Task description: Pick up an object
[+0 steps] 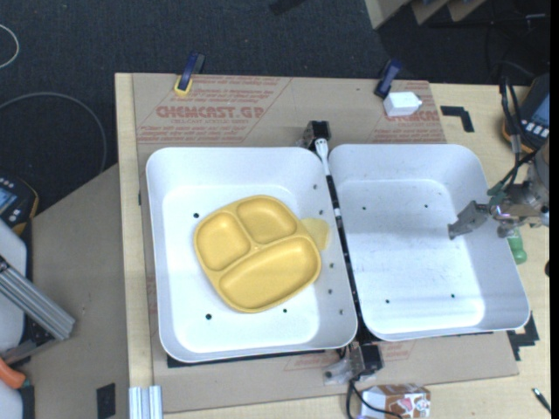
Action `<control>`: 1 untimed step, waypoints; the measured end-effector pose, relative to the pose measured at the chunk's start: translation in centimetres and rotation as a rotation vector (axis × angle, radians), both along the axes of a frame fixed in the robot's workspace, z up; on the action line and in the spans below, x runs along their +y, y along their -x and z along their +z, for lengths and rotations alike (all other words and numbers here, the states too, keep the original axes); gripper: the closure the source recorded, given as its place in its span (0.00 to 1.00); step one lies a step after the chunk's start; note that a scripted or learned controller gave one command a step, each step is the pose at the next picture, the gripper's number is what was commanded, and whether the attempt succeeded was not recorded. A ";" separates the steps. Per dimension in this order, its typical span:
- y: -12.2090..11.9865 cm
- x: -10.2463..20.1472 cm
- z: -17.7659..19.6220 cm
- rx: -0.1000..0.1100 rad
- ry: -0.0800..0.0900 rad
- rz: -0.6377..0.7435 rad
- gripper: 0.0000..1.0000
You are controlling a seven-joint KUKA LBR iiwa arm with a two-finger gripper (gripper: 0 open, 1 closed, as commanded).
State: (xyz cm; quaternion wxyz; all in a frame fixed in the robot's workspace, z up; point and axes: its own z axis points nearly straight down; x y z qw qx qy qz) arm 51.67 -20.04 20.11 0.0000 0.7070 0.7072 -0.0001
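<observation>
Currently the yellow divided plate point(257, 253) lies flat in the left bin point(166, 234), roughly centred, three compartments facing up. A smaller pale yellow piece point(318, 231) pokes out from under its right edge, close to the bin wall. The right bin point(410, 234) sits just beside the left one, their inner rims nearly touching. The gripper point(476, 216) hangs at the right bin's right rim, well apart from the plate, with nothing seen between its fingers; whether they are apart or together cannot be told at this size. Both bins rest on a cardboard sheet point(262, 107) printed with red lettering.
</observation>
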 end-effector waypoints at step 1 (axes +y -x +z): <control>2.9 3.8 8.8 -0.006 0.001 0.004 0.00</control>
